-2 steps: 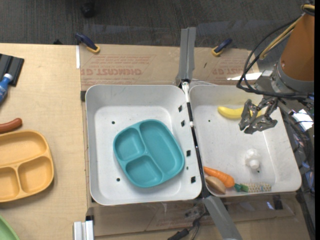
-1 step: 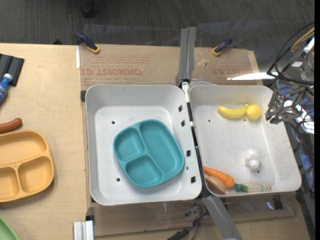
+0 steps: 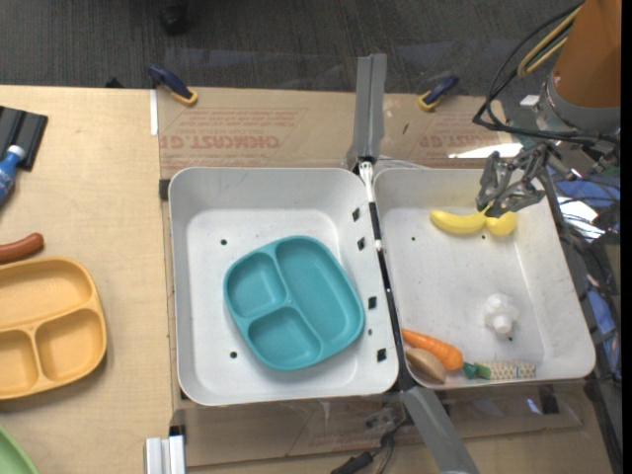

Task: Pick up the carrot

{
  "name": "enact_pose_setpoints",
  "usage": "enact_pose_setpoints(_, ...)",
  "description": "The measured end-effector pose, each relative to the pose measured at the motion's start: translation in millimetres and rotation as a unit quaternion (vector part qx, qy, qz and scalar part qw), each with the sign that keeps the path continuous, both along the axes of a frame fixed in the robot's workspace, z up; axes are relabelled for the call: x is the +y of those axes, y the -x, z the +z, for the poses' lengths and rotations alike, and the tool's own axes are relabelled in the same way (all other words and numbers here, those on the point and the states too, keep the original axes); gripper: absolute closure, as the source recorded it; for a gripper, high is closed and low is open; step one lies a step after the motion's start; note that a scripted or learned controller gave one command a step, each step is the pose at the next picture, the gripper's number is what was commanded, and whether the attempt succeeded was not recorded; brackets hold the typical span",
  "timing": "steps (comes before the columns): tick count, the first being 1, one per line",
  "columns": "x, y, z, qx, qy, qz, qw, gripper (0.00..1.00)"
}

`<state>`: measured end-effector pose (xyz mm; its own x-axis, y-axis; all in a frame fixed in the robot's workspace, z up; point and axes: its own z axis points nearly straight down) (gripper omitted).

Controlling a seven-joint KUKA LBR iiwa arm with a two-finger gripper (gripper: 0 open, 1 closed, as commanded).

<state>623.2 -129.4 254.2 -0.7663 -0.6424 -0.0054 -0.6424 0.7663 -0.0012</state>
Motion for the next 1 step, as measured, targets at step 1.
enact_pose_setpoints(1, -63.8, 34.4, 27.9, 0.0, 0.0012, -0.052, 0.9987, 1.0)
